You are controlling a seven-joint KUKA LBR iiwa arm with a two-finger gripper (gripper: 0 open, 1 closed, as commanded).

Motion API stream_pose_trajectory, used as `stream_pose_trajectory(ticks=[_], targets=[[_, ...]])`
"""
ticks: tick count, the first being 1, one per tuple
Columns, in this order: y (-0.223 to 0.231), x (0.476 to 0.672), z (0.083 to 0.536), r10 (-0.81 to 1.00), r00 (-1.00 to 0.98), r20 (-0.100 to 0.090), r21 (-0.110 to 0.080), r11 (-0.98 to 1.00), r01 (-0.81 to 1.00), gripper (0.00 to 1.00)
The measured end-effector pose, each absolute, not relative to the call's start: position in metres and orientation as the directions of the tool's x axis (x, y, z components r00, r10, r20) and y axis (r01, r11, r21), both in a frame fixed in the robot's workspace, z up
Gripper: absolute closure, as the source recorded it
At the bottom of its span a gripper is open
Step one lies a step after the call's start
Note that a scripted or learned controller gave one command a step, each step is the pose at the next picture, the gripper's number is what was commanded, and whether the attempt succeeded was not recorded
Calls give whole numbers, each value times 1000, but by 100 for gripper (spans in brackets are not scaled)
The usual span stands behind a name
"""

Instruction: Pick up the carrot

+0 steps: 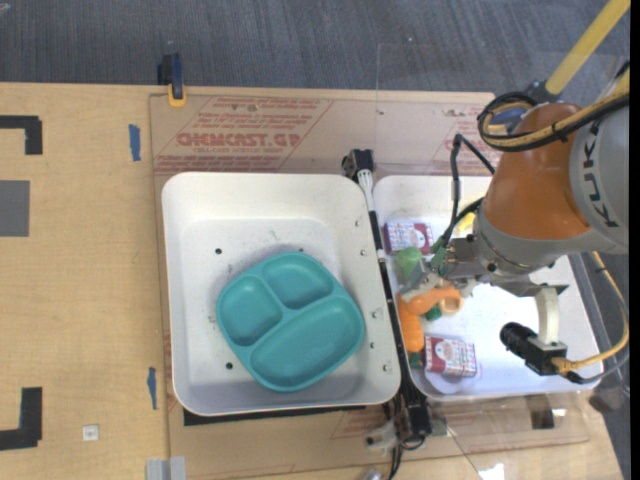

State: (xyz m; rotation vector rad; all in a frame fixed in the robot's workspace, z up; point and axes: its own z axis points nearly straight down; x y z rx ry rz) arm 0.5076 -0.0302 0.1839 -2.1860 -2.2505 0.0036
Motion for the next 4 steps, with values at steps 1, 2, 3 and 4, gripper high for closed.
stream_pose_trajectory(ticks=[1, 2, 3, 4], targets=[[-76, 518, 117, 995, -104, 0, 4, 104, 995, 0], [-132, 485, 90, 954, -300, -2, 12, 300, 954, 0], [-135, 488, 102, 955, -295, -18, 25, 295, 955, 100], [-135, 488, 101, 955, -295, -17, 24, 296, 955, 0]])
